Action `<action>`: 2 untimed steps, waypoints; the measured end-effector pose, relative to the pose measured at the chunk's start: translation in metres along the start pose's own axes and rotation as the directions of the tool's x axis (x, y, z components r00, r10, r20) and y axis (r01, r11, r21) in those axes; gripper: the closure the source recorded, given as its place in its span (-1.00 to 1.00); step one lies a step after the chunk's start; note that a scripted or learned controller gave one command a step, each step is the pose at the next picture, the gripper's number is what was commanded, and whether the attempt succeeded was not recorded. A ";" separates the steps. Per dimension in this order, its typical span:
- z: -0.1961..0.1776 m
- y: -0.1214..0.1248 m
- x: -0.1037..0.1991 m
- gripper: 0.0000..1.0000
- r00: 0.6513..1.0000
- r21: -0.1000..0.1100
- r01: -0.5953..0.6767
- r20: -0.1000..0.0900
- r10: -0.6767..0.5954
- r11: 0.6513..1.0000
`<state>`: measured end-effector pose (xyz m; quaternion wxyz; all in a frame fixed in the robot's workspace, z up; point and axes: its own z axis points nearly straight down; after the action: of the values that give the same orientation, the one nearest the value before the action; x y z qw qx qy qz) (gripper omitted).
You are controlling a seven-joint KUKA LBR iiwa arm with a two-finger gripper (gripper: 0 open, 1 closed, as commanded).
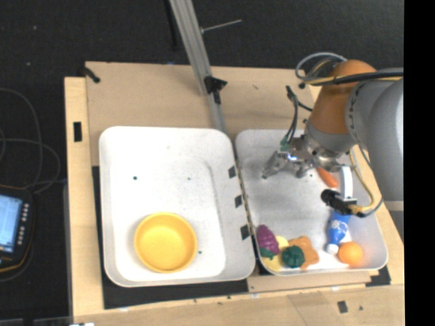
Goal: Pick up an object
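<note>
My gripper [285,169] hangs over the upper middle of the right bin [292,206]. Its two fingers are spread open, and only bare bin floor shows between them. Along the bin's front edge lie a purple toy [266,240], a green toy [293,256] and an orange toy [307,248]. In the front right corner, a blue and white bottle [337,231] stands next to an orange ball [351,253]. An orange-red piece [329,178] peeks out from under the wrist at the right.
The left bin [170,168] holds a yellow bowl [165,241] near its front. A slanted metal pole [196,49] rises behind the bins. A handheld screen [12,224] sits off the bench at far left.
</note>
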<state>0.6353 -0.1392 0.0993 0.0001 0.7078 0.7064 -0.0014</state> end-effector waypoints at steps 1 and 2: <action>-0.013 0.001 -0.001 1.00 1.000 -0.005 -0.003 0.000 0.003 1.000; -0.068 -0.005 -0.009 1.00 1.000 -0.008 0.002 -0.001 -0.002 1.000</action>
<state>0.6304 -0.1477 0.1675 0.0027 0.7072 0.7070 0.0015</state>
